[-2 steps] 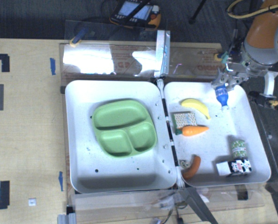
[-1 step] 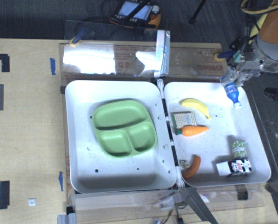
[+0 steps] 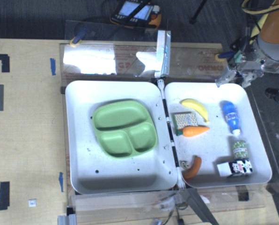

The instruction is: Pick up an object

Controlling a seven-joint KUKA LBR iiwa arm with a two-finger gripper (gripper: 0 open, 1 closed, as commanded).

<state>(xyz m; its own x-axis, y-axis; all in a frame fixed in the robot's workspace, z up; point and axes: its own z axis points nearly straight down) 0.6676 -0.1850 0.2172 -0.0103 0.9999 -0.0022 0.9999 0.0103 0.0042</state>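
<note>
The right bin (image 3: 257, 139) holds several small objects: a yellow banana (image 3: 196, 108), an orange carrot (image 3: 195, 131) beside a small patterned box (image 3: 185, 120), a blue bottle (image 3: 231, 117), a green-patterned can (image 3: 240, 149), a black-and-white cow-print box (image 3: 236, 168) and a brown sausage (image 3: 193, 167). My gripper (image 3: 236, 74) hangs above the bin's far right corner, apart from every object, with the blue bottle nearest below it. Nothing shows in its grasp.
A green divided plate (image 3: 124, 127) lies in the left bin (image 3: 78, 97). A clear plastic sheet (image 3: 113, 57) and an upright metal divider (image 3: 163, 53) stand behind the bins. A handheld pendant (image 3: 135, 12) lies on the floor beyond.
</note>
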